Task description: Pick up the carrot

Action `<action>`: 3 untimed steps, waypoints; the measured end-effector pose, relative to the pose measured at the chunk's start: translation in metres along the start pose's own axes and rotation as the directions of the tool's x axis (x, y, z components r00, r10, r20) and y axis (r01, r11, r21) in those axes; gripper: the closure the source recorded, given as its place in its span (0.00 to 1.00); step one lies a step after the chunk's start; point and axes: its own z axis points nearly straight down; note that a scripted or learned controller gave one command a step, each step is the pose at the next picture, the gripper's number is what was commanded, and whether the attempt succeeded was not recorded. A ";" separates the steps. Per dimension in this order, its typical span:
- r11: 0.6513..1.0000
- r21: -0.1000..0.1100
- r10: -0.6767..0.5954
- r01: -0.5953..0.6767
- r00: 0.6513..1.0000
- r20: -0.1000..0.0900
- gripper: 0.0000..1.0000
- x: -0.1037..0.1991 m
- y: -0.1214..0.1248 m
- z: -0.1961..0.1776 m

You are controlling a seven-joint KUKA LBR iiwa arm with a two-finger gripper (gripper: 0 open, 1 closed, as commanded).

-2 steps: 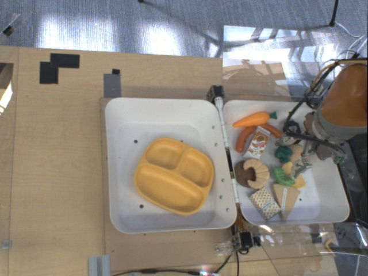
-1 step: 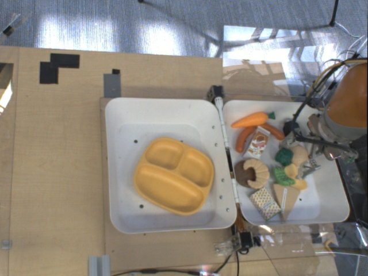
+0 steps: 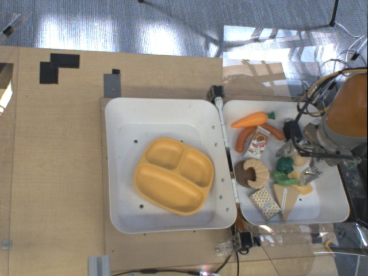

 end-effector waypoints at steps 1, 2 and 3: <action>0.916 -0.006 0.400 -0.401 0.916 -0.030 0.00 -0.089 -0.054 0.003; 0.828 0.002 0.561 -0.561 0.827 -0.025 0.00 -0.133 0.022 -0.005; 0.781 -0.005 0.625 -0.625 0.781 0.002 0.00 -0.168 0.072 -0.100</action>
